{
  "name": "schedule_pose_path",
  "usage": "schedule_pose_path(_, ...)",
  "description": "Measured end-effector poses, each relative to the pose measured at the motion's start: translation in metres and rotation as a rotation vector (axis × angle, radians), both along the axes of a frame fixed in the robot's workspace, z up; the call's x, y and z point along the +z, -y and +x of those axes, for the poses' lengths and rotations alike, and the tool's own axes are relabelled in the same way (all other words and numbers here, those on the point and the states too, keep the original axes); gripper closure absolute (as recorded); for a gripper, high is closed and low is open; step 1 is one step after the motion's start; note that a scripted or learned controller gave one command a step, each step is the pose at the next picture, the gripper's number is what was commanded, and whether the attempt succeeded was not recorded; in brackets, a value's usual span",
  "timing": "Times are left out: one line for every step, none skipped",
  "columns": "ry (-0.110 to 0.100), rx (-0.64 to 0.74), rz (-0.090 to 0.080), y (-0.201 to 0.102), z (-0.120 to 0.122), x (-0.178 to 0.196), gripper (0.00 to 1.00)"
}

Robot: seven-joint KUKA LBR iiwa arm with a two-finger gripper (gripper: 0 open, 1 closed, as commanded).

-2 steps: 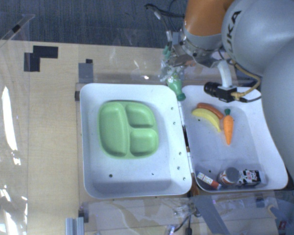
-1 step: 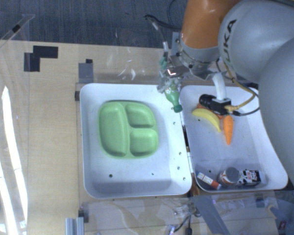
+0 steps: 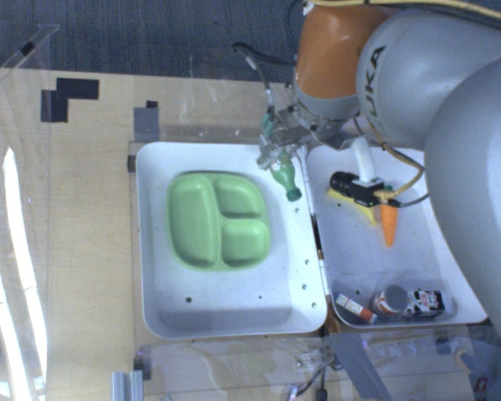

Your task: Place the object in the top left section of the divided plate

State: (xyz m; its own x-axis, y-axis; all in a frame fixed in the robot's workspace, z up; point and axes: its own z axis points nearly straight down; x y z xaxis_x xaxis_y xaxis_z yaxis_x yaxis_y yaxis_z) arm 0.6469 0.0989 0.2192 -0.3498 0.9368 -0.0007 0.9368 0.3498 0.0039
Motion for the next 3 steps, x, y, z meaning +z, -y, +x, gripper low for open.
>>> schedule_pose_path(0.005, 0.001, 0.001, 0.000, 0.002, 0.011, 1.00)
schedule_pose_path(0.009, 0.001, 0.003, 0.000, 0.003, 0.022, 1.00)
schedule_pose_path(0.004, 0.086, -0.001, 0.014, 0.023, 0.076, 1.00)
